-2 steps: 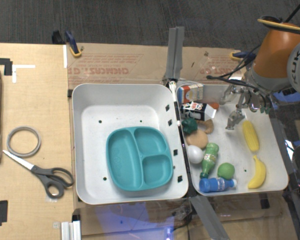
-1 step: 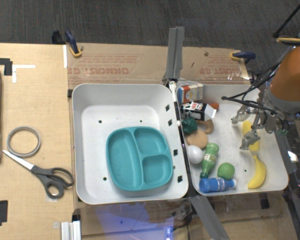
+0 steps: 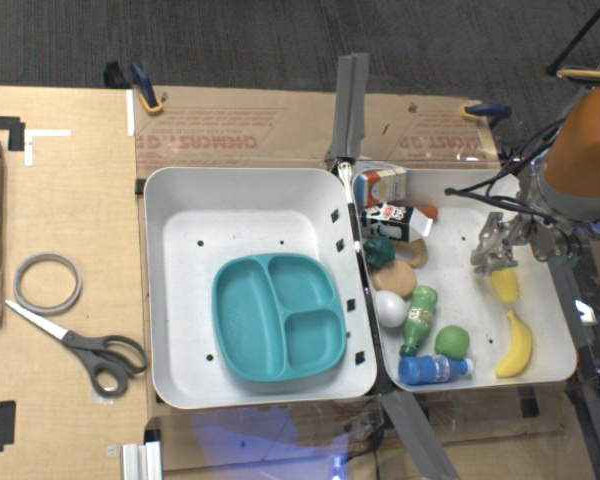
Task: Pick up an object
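The gripper [image 3: 495,253] hangs in the right bin [image 3: 555,358], at the right of the frame, just above a small yellow piece [image 3: 504,286] whose kind I cannot make out; whether the fingers are apart or together I cannot tell. A banana [image 3: 516,346] lies just below that piece, near the bin's lower right corner. The rest crowd the bin's left side: a green bottle [image 3: 418,318], a lime [image 3: 452,342], a blue bottle [image 3: 432,369], a white egg [image 3: 389,307]. The yellow piece looks the likeliest target, so a straight descent centred over it, closing only once the fingers straddle it, seems best; the nearby bin wall could snag a drifting approach
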You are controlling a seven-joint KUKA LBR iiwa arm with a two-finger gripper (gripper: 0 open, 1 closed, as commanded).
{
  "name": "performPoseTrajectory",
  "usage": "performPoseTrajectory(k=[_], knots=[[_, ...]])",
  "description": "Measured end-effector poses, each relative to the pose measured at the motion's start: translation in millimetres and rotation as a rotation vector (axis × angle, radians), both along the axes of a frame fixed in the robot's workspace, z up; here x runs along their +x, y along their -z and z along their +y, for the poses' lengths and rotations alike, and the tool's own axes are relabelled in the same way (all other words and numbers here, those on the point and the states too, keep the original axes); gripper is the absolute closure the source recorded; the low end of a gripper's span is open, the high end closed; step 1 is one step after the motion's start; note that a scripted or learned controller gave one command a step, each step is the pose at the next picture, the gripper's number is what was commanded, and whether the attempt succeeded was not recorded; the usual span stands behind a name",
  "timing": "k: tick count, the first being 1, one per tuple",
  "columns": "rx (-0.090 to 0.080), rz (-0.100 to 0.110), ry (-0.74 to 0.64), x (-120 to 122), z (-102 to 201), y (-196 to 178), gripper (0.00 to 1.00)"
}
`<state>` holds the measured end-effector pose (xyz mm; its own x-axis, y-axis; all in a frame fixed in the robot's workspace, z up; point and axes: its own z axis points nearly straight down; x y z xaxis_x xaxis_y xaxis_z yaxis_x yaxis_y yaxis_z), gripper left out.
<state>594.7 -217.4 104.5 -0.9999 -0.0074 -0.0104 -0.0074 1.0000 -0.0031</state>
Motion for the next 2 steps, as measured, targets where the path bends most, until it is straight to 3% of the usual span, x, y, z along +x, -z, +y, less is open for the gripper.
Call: performPoseTrajectory(k=[1, 2], knots=[[0.004, 0.01, 0.015, -104.8, 55.0, 12.7, 1.0], [0.005, 0.007, 0.183, -115.9, 122.9, 12.6, 1.0]])
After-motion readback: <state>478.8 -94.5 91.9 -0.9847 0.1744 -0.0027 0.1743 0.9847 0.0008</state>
